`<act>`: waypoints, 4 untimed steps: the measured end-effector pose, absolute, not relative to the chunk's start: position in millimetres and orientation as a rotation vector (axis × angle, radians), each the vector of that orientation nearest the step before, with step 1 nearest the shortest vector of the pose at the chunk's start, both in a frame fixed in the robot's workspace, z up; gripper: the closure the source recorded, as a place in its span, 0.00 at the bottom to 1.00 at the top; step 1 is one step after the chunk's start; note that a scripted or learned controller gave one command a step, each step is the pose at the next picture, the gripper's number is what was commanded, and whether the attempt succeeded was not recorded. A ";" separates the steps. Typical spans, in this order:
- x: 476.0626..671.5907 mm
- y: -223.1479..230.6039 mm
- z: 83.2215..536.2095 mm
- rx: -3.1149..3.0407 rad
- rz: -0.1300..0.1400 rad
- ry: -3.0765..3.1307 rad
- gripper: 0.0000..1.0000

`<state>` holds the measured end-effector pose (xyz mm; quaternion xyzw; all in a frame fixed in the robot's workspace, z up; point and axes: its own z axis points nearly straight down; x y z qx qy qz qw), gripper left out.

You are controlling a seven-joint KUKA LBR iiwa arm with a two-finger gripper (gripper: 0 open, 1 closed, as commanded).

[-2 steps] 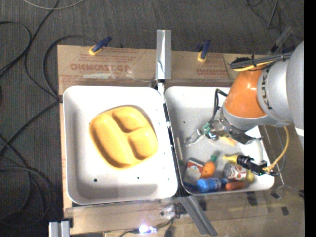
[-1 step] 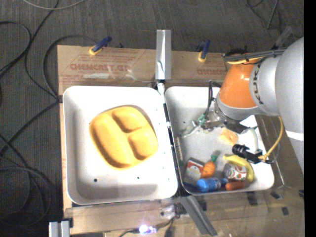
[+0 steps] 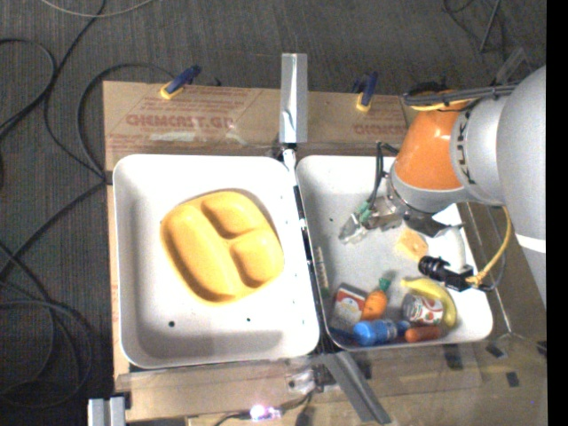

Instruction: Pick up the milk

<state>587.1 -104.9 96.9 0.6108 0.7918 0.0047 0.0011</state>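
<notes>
Milk (image 3: 349,303), a small red and white carton, lies near the front edge of the right bin (image 3: 328,202), just beside a carrot (image 3: 375,303) and above a blue bottle (image 3: 373,331). A banana (image 3: 441,296) curves around a round can (image 3: 420,309) nearby. Gripper (image 3: 353,230) hovers over bare bin floor, well apart from the milk, fingers parted and holding nothing. A yellow divided tray (image 3: 222,245) sits in the left bin (image 3: 133,264).
</notes>
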 end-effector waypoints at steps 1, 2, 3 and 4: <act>586.5 -105.0 95.6 1.919 0.012 2.487 0.00; 590.2 -157.4 87.9 1.474 0.005 2.764 0.00; 668.8 -142.7 87.6 1.735 -0.004 2.619 0.00; 659.9 -111.7 87.6 1.458 -0.017 2.780 0.00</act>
